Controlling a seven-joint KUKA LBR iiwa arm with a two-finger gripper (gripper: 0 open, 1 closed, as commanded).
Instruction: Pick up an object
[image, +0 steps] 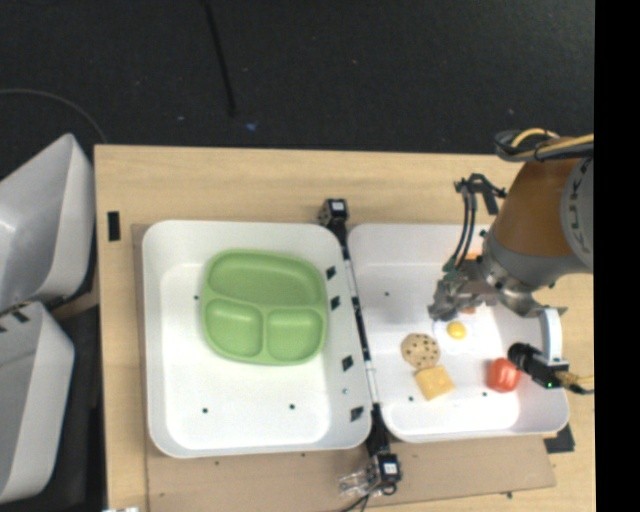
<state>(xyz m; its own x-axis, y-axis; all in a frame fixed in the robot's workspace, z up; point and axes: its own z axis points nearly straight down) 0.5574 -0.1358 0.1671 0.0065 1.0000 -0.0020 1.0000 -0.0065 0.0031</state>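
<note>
In the right bin lie a round speckled cookie, a tan cheese-like wedge, a small yellow piece and a red object. My gripper hangs low over the bin's right half, just above and left of the yellow piece. The wrist hides its fingertips. A green divided plate rests in the left bin.
A black clip row marks the seam between the two bins. Cables trail from the arm over the right bin's far edge. A black fitting sits beside the red object. White equipment stands off the bench's left side.
</note>
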